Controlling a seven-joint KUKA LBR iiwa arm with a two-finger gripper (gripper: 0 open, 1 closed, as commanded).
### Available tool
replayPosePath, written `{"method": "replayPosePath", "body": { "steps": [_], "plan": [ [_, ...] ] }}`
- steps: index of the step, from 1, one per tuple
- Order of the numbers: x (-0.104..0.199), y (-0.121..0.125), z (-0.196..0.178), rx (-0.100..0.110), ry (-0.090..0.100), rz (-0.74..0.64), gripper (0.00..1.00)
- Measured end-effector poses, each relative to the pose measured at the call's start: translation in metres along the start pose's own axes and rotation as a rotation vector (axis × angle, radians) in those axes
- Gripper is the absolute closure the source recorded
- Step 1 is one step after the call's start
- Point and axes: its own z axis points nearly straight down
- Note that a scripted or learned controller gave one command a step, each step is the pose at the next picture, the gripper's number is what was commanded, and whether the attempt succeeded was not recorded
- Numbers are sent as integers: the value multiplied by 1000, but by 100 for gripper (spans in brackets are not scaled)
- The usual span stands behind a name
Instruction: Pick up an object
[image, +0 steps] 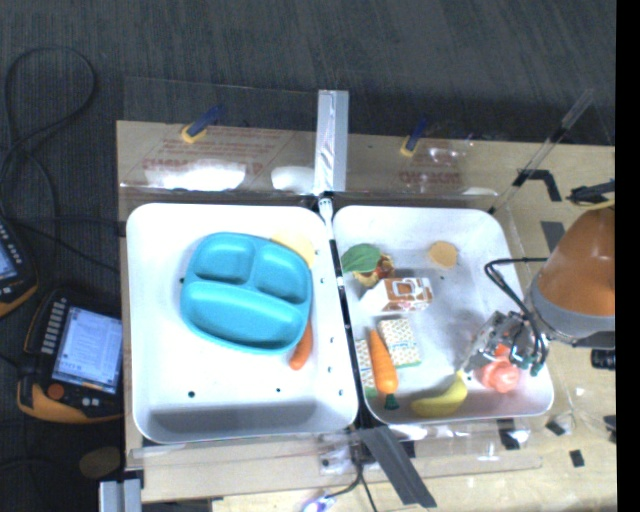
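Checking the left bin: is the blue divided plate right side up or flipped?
Right side up: the blue divided plate shows its three hollow compartments facing the camera.

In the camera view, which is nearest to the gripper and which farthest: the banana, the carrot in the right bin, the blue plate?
From the gripper:
1. Banana, just to its left, at the right bin's front edge.
2. Carrot, further left in the same bin, by the divider.
3. Blue plate, across in the left bin.

Bin contents: colours we see
We note a blue tray (245, 291), orange carrots (381, 365), a yellow banana (441, 400), white bins (160, 330).
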Motion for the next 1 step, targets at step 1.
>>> {"method": "replayPosePath", "body": {
  "steps": [1],
  "plan": [
    [0, -1, 0, 0, 1, 32, 100]
  ]
}}
